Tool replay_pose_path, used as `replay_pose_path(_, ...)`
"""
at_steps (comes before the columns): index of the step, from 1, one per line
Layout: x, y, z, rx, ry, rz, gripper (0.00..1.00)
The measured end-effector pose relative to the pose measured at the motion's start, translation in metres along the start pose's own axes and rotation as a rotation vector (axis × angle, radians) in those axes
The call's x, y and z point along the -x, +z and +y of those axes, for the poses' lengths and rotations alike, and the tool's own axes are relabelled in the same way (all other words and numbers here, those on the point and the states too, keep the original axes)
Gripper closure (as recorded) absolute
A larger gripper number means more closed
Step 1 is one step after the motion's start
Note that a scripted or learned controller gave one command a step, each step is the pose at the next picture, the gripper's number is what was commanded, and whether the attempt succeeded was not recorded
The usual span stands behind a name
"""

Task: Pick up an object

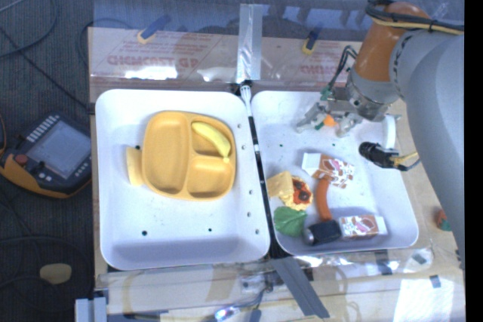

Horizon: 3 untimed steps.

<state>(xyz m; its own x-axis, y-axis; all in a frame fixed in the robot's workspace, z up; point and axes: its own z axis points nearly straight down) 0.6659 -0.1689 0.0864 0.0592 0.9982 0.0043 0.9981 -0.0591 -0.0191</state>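
Jaws [326,122] spread over two white bins [113,237]; one yellow tray [173,162].

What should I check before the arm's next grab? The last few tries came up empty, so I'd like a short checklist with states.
1. End effector over the right bin: ok.
2. Fingers spread apart: ok.
3. Nothing between the fingers: ok.
4. Object directly under the end effector: not ok, bare bin floor there.
5. Targets nearby: ok, the carrot and small box lie nearer the front.
6. Height above the floor: cannot tell.
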Motion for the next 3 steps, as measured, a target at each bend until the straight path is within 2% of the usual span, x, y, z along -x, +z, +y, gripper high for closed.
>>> replay_pose_path(1,0.007,-0.001,-0.077,0.026,-0.044,-0.007,0.00)
replay_pose_path(2,0.006,-0.012,-0.075,0.030,-0.044,-0.005,1.00)
replay_pose_path(3,-0.001,-0.005,-0.057,0.021,-0.085,-0.005,1.00)
